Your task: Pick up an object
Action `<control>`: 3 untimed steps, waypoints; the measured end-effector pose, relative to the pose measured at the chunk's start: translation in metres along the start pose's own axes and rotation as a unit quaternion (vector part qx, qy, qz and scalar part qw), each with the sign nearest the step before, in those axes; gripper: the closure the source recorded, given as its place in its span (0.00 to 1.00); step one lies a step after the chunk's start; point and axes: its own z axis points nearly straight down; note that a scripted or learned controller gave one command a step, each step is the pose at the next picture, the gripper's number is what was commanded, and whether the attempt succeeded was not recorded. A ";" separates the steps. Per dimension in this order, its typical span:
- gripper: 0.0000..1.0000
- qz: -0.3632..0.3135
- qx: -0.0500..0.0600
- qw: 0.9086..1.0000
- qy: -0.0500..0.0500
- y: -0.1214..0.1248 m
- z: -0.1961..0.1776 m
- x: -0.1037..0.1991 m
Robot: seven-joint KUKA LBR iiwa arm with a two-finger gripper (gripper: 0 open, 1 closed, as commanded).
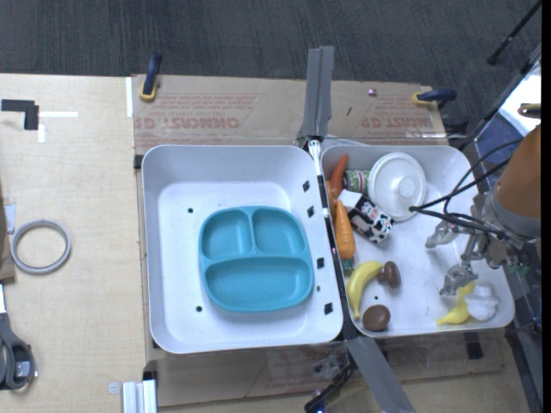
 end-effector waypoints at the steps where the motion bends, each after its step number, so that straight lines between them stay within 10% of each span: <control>1: 0.00 -0.002 0.000 1.000 -0.001 0.068 0.000 -0.056; 2: 0.00 0.003 0.001 1.000 -0.001 -0.003 -0.001 -0.099; 3: 0.00 0.001 0.000 1.000 -0.001 0.056 0.000 -0.052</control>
